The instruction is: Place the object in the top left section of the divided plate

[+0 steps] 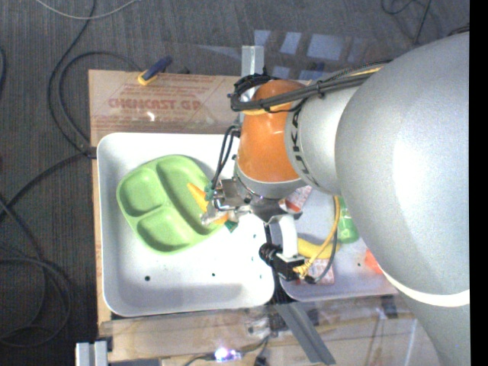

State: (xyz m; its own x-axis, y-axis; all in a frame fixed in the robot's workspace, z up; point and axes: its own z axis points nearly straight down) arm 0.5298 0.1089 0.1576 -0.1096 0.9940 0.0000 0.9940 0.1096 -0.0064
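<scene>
**Hand low at the plate's right edge, orange piece beside it**

You have the grey arm [396, 158] reaching in from the right, its orange band [267, 139] sitting above the seam between the two white bins. The hand [219, 208] hangs low over the left bin [183, 280], right at the right-hand rim of the green divided plate [164, 200]. Whether it is clenched or released, you cannot tell from this view (the wrist hardware covers most of it).

A small orange-yellow object [200, 195] lies at the plate's right edge, partly under the hand, stretching from the plate's upper right section toward the rim. You cannot tell if it is gripped or merely resting there.

The plate sits tilted in the upper left part of the left bin, its three sections showing bare green. The right bin [335, 288] holds a few things under the arm: a yellow item [313, 248], a green one [347, 227] and an orange one [371, 263]. A blue and yellow clamp [155, 69] rests on the tabletop [152, 105] behind the bins
</scene>
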